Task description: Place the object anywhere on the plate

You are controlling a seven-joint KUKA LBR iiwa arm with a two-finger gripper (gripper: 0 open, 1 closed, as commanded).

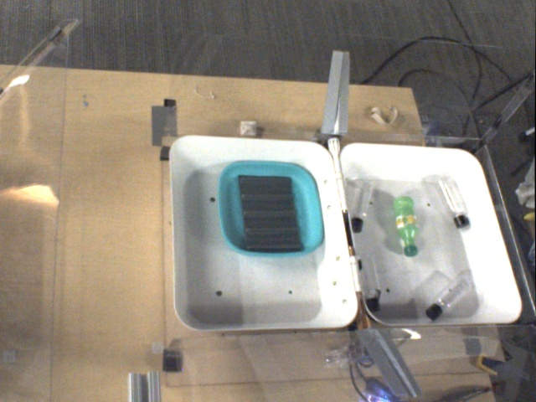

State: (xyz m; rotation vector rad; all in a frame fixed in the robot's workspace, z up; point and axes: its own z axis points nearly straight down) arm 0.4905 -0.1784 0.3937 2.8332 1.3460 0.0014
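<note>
Two shallow, glossy white bins sit side by side on a tan wooden bench (84,249). The left bin (201,296) holds a rounded-square teal plate (311,212) with a dark ribbed rectangular block (270,213) lying on it. The right bin (494,300) holds a small green plastic bottle (406,224) lying flat near its middle, apart from the plate, among what seem to be three clear, black-capped tubes (448,296).
</note>
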